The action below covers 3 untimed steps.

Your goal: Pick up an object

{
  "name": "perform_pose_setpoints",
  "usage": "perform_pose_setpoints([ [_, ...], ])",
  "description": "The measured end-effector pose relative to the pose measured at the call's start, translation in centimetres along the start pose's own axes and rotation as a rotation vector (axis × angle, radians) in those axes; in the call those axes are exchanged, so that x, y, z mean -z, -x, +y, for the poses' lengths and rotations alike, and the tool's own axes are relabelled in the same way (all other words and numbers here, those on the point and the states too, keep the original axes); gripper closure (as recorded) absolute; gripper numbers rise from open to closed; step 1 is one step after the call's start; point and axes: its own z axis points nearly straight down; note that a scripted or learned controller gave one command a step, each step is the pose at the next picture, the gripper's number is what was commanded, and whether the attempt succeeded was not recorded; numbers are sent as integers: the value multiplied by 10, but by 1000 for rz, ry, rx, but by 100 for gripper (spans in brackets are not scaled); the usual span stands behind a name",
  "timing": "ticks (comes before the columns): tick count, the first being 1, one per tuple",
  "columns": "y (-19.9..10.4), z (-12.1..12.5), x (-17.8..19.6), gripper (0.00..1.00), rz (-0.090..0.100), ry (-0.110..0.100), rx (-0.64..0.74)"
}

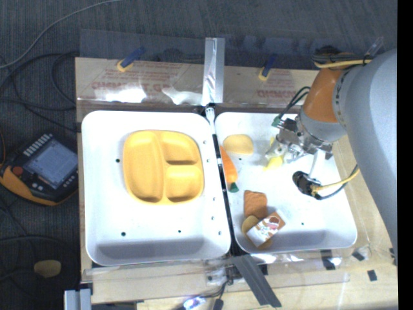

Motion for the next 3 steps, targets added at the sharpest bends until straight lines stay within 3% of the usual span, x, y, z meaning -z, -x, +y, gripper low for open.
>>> perform_pose_setpoints([
  [1, -12, -38, 150, 100, 0, -12, 102],
  [2, 8, -52, 149, 100, 0, -14, -143],
  [3, 32, -5, 114, 100, -4, -14, -331],
])
